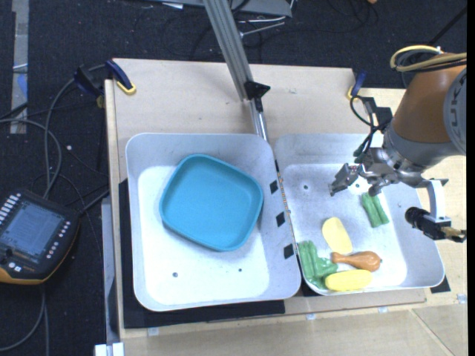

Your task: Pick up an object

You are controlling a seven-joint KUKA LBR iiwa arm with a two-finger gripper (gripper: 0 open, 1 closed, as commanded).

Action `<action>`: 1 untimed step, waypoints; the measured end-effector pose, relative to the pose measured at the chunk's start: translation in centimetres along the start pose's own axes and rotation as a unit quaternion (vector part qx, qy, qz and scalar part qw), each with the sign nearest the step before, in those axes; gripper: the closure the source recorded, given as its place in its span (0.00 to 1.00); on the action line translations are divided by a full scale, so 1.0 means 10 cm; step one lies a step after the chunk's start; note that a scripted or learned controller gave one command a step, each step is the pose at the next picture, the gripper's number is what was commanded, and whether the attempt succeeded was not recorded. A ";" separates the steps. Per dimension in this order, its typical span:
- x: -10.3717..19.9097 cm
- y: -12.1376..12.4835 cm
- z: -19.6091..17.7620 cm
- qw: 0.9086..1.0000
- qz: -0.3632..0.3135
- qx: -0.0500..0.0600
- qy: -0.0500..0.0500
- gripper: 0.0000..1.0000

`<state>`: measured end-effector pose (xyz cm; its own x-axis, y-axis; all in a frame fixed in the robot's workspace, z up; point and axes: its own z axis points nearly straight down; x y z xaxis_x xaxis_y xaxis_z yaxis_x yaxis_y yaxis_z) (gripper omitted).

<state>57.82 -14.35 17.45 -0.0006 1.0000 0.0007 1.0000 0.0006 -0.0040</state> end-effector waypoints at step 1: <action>0.01 -0.06 0.62 1.000 0.000 0.001 0.000 0.00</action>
<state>57.24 -14.29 11.22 -0.0001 1.0000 0.0010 1.0000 0.0001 -0.0058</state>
